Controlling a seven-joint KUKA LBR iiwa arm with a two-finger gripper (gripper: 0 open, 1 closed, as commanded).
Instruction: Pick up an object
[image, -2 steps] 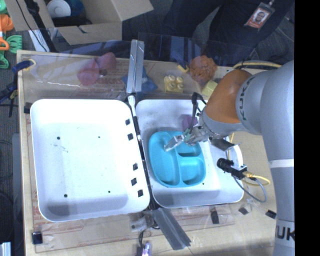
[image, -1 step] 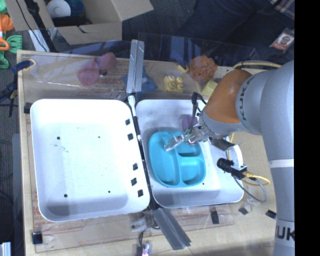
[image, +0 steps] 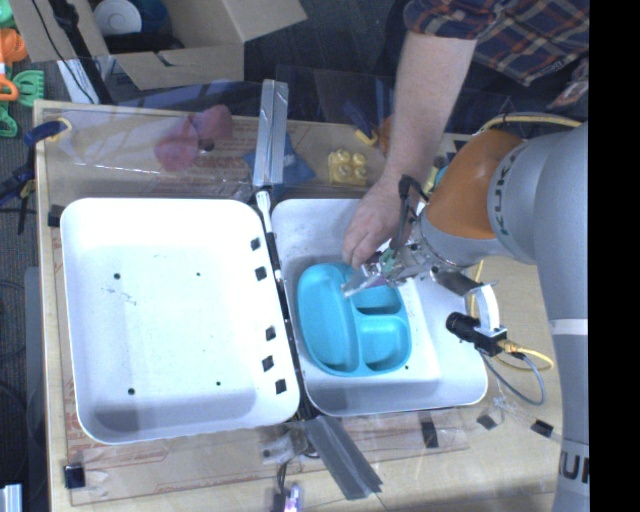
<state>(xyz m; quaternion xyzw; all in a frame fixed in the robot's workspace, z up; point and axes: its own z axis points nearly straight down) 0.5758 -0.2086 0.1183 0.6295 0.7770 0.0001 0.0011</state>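
Fingers (image: 385, 268) of mine hang low inside the right bin (image: 455, 385), at the far rim of the blue divided tray (image: 355, 325), and from this slant I cannot tell whether they are spread or closed; the metal there is a tangle of glints.

From the overhead camera, that tray is the one thing to pick, and it lies flat on the bin floor, tilted a little, its compartments facing up. I judge I am placed at its edge because a shallow dish like this offers only its rim to pinch. A person's hand (image: 368, 232) reaches down from the far side and sits right against my wrist, touching or nearly so, perhaps steadying or adjusting something; that is a guess. My orange band (image: 478, 190) shows above, since I come in from the right. The left bin (image: 160, 310) lies just beside, across the hinge strip. On the desk (image: 130, 150) beyond, a yellow block (image: 347, 166) and a pink thing (image: 195, 135) rest well apart from me.
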